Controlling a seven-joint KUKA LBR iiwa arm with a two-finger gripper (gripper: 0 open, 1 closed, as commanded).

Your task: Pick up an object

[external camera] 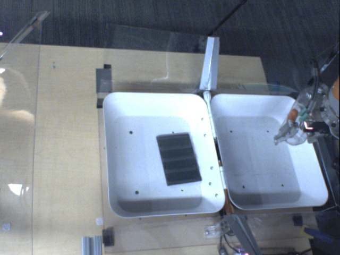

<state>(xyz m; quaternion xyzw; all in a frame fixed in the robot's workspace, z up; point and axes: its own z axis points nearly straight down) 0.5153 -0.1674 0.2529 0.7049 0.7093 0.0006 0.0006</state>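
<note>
A dark grey ribbed rectangular pad lies flat near the middle of the left white bin, turned slightly off square. My gripper hangs over the right side of the right white bin, far from the pad, with its tip pointing down and left. A small orange bit shows just above the tip. I cannot tell whether it is a loose thing or part of the hand.
The two bins sit side by side on a wooden bench, with a metal bracket behind their shared edge. Cables and clamps lie at the front edge. A clear panel leans at the far left.
</note>
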